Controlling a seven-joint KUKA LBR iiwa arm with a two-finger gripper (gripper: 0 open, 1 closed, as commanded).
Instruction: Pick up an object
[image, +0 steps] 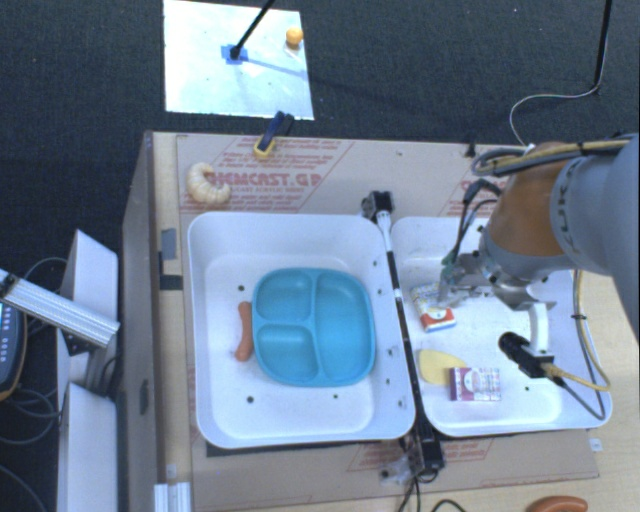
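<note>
We see the arm (560, 215) reaching in from the right over the right bin (560, 415), with its gripper (452, 290) lowered toward the bin's left part, close to the divider between the two bins. Whether the gripper is spread or closed, we cannot tell; the wrist and cables hide that part.

Just below the gripper lies a small red and white packet (437, 320), tilted, with a pale wrapper (424, 297) just beside it toward the divider. We cannot tell whether the gripper touches either of them. Nearer the front of the same bin sits a yellow wedge (440, 364), flat and rounded on one side, and touching its right side lies a small box (474, 383) with red ends and a white printed middle. Both are apart from the gripper, toward the bin's front wall. A black cylinder (522, 354) attached to the arm hangs over the right part of this bin, with a yellow cable trailing from it.

In the left bin (215, 300) we see a blue divided plate (313, 326) with three compartments, lying flat near the middle. Just beside its left edge lies a small orange sausage (243, 331), lengthwise along the plate, well apart from the gripper.
</note>
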